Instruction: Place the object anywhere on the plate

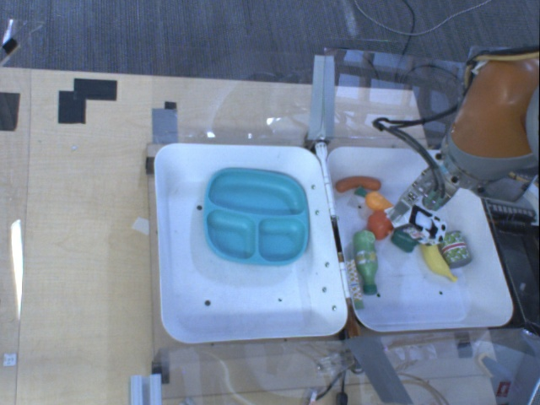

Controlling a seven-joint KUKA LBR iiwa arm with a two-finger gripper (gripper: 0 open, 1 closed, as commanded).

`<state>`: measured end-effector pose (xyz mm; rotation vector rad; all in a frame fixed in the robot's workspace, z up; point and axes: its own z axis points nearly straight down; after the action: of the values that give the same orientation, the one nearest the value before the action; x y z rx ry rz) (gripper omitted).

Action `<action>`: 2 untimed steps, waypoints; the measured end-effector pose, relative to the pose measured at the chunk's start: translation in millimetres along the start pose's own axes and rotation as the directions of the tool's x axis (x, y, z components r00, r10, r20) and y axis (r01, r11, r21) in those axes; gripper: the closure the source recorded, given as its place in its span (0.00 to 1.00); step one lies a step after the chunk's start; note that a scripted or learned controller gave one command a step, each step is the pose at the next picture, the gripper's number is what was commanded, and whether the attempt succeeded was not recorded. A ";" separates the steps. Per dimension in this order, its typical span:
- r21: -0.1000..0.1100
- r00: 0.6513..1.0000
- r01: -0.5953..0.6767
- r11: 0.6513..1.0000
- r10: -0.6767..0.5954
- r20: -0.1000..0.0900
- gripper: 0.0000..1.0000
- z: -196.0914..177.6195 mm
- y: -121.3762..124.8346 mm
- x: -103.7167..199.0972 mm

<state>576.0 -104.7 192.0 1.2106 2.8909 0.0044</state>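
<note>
— What does the bench look like from above?

— A pale wooden bench (76, 251) with black markings, dark carpet behind it, and two shallow white bins side by side. The left white bin (181, 310) holds a turquoise plastic plate (256, 214) with three compartments, nothing lying in any of them.

— And the bin right of the plate?

— The right white bin (422, 306) holds the toys. Nearest the plate's far corner lies a brown sausage (358, 183); beside it an orange piece (378, 200) and a red tomato-like piece (380, 224). A green plastic bottle (365, 262) lies closest to the divider. Further from the plate sit a dark green block (404, 240), a black-and-white cow-patterned item (428, 224), a yellow banana (436, 262) and a striped green ball (456, 248).

— The arm?

— Its gripper (419, 202) hangs over that cluster, by the cow-patterned item. Whether it grips anything, I cannot tell.
</note>
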 end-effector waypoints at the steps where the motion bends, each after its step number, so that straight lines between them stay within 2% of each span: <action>1: 0.000 0.993 0.114 0.993 -0.114 0.000 1.00 1.4 -38.1 36.5; 2: -0.006 0.994 0.112 0.994 -0.112 0.007 1.00 -10.6 -35.4 35.1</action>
<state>526.0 -104.5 202.2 1.0436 2.9461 0.0083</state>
